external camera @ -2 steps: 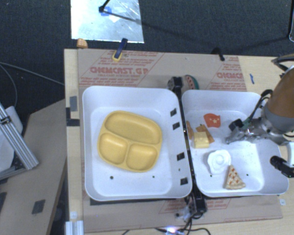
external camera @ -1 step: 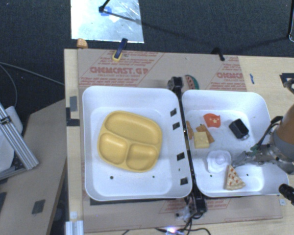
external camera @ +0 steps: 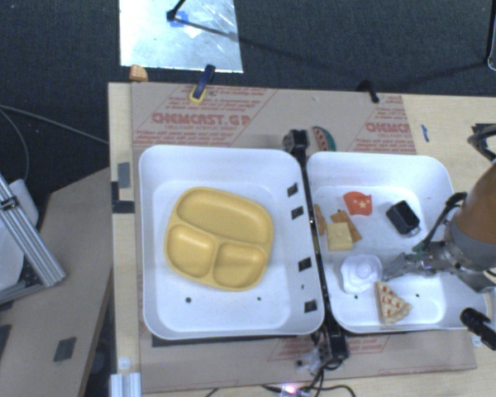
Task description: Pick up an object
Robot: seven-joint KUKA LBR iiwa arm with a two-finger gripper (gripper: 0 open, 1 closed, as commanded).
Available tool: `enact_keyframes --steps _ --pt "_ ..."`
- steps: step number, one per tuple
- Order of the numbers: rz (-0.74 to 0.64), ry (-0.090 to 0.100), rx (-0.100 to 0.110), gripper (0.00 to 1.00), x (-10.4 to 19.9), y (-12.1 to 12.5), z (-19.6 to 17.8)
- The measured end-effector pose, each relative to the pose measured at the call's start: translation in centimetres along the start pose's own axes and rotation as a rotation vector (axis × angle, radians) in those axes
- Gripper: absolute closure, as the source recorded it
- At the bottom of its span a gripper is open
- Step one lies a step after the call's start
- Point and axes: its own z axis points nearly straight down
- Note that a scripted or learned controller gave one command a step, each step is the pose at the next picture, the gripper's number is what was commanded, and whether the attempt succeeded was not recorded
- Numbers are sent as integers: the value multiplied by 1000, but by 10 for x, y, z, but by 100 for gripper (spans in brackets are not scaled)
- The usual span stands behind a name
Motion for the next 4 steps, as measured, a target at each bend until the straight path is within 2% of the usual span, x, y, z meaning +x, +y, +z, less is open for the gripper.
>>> enact_keyframes --steps 1,2,3,4 --pt "1 -1 -3 100 -1 1 -11" --pt "-3 -2 -6 100 24 9 -89" --pt "-8 0 -9 100 103 2 -168" --pt "-11 2 -6 100 213 2 -205"
